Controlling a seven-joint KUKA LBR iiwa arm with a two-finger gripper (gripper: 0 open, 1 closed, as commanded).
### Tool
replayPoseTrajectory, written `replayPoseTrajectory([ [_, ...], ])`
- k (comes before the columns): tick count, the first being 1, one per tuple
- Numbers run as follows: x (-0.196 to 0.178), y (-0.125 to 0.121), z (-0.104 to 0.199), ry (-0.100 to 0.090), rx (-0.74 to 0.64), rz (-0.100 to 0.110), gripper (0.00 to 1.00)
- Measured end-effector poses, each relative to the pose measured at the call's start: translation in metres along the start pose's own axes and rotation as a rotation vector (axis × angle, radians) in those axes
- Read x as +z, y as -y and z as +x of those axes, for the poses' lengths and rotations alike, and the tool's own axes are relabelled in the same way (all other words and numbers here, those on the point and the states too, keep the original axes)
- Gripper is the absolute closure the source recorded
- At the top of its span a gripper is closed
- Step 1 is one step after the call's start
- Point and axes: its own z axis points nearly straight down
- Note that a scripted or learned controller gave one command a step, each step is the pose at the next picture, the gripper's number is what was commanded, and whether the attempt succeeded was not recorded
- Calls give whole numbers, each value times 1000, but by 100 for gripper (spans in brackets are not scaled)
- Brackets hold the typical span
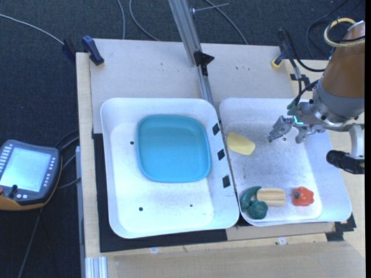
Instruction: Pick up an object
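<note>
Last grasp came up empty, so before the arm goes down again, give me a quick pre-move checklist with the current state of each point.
1. Targets present in the right bin: yellow piece, green pepper, tan block, red pepper. Ok.
2. Gripper over the right bin. Ok.
3. Gripper carrying nothing. Ok.
4. Gripper directly above a target: offset right of the yellow piece. Not ok.
5. Yellow piece stands apart from other items. Ok.
6. Finger opening enough for the piece. Cannot tell.
</note>
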Motion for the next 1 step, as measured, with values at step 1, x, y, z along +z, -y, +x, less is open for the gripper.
replayPoseTrajectory([
  [1, 0, 0, 0, 0, 0, 0, 0],
])
